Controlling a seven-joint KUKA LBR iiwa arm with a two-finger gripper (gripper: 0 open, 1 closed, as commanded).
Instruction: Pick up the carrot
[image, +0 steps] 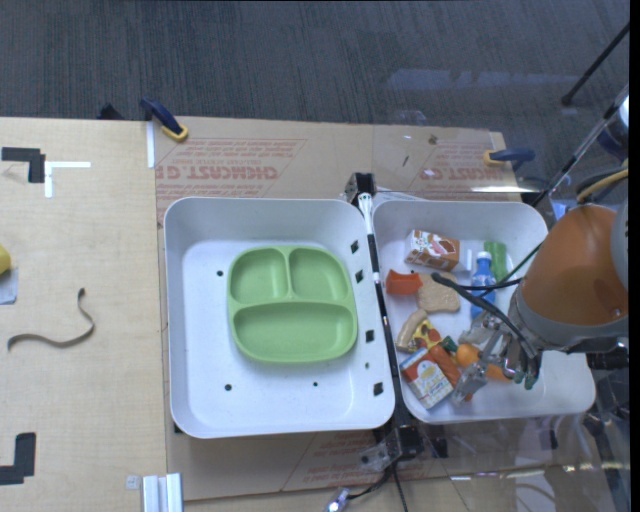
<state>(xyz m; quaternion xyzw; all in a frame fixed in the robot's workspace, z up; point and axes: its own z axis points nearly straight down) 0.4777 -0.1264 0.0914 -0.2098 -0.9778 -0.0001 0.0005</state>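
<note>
Two shallow white bins sit side by side on a wooden bench, seen from above at a slant. The left bin (190, 330), centre of the frame, holds a green plate (293, 304) with three compartments. The right bin (560, 385), at lower right, holds a jumble of small toy foods: a packet (433, 249) near its top, a blue bottle (483, 276) and a green piece (496, 255) beside it, a red piece (403, 283), a bread slice (438, 297) and a pizza slice (412, 330).

The grey arm with its orange band (578, 270) enters from the right edge. Its gripper (478, 375) is down inside the right bin, near the bin's lower middle. Whether it is spread or pinching anything cannot be told.

The carrot (440, 358), orange-red, lies at the lower left of the right bin, just left of the gripper, beside a small orange (466, 352) and a carton (430, 383).
</note>
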